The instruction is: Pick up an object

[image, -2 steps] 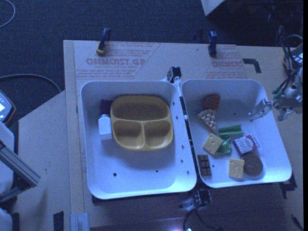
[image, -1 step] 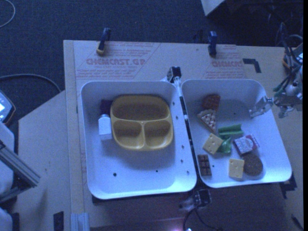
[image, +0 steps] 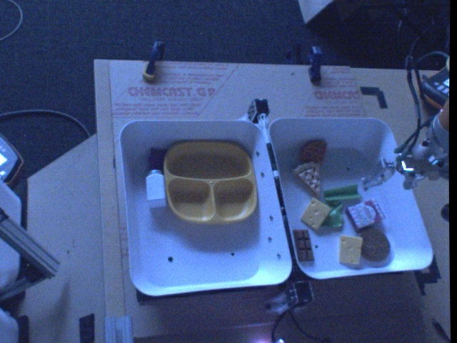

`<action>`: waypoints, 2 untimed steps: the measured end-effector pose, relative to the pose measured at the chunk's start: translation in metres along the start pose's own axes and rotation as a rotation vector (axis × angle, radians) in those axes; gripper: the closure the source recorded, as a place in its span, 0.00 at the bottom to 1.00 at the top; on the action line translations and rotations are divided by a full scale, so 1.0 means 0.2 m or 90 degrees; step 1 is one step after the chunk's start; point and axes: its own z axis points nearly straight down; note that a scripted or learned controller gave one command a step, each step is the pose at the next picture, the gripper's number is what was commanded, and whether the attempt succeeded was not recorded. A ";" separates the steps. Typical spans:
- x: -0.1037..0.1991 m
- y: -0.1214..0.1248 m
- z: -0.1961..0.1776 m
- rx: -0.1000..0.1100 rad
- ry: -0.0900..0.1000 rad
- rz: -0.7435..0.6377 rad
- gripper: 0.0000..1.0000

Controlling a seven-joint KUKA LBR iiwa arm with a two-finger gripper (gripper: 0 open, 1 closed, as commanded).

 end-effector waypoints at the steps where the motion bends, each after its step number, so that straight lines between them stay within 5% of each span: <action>1: 0.00 0.01 0.21 -0.001 0.000 0.000 0.00; 2: -0.03 -0.01 0.52 0.001 0.001 0.000 0.00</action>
